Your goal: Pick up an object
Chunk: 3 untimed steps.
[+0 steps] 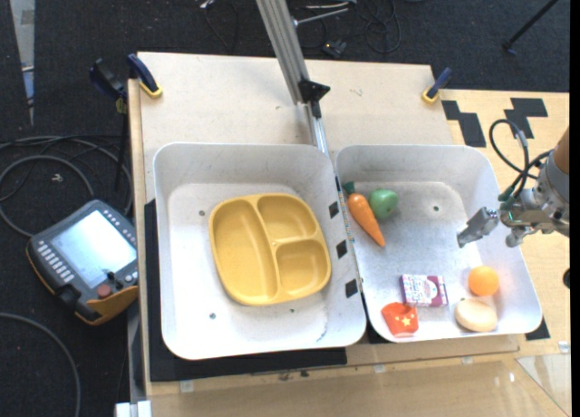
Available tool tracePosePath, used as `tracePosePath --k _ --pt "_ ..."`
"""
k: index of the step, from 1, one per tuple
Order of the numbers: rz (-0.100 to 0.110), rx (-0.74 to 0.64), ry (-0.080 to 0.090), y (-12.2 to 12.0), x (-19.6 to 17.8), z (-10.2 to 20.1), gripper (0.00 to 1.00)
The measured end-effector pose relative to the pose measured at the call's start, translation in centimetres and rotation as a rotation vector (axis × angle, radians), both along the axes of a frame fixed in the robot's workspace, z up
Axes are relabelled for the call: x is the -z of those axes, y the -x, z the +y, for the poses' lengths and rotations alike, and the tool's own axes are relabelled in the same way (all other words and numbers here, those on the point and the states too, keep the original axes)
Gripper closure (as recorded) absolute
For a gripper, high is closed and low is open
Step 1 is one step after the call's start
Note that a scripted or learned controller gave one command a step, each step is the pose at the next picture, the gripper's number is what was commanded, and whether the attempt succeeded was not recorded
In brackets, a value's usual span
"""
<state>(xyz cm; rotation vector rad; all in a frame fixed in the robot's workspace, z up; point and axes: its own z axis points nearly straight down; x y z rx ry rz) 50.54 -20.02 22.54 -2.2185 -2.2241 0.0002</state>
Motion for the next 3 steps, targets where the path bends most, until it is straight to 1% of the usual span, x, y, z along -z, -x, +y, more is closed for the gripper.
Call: tracePosePath --k 1,2,3 --pt "0.000 0.002 0.000 0.0 0.0 0.0 0.00" --pt "0.006 0.004 -0.002 0.4 6.1 -0.6 0.00" --pt "0.005 0.004 -0.002 0.2 12.3 -1.0 0.00"
